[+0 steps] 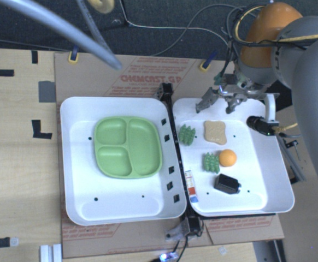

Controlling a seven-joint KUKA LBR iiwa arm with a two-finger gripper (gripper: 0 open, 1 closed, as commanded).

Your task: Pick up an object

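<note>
Two white bins [80,201] sat on the cardboard-covered bench [148,72]. The hand [219,103] hovered empty, fingers apart, above the bread slice [215,132], orange ball [227,158] and black block [227,184].

Two bins sit side by side on the bench: the left bin [74,146] holds a divided tray [128,147] near its middle; the right bin [268,184] holds six things; a leafy piece [187,135] lies by the left wall, a bread slice [215,132] just right of it; nearer the camera, a second leafy piece [211,162] touches a round fruit [227,158]; a block [227,184] lies in front of them; a tube [190,186] lies along the left wall; the gripper [220,103] hangs over the bin's far edge.
</note>
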